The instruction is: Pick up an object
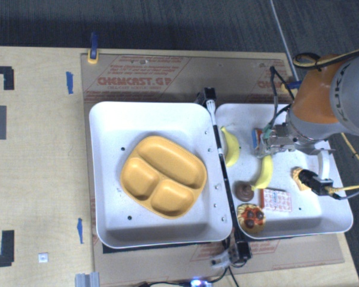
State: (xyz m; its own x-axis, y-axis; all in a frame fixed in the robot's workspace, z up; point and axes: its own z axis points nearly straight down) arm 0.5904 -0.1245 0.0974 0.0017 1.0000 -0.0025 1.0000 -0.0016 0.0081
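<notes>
fingers: the two-finger gripper (269,150) hangs low in the right bin, right above the upper tip of a yellow plastic banana; whether its fingers are apart or together cannot be told
arm: the grey arm with an orange band (330,97) reaches in from the right, over the right bin's far right part
held-or-not: no object is seen between the fingers
banana under gripper: the curved yellow plastic banana (264,173) lies in the middle of the shallow white right bin (335,220), its top end just at the gripper
second banana: another yellow plastic banana (231,146) lies by the bin's left wall
small things: a brown round piece (245,191) sits just left of the middle banana's lower end; a red and white flat card (277,200) lies beside it; a round pizza-like toy (251,217) lies near the front edge
left bin: the shallow white left bin (107,130) holds a yellow three-compartment tray (162,176)
counter: the pale wooden counter (36,160) carries both bins
</notes>
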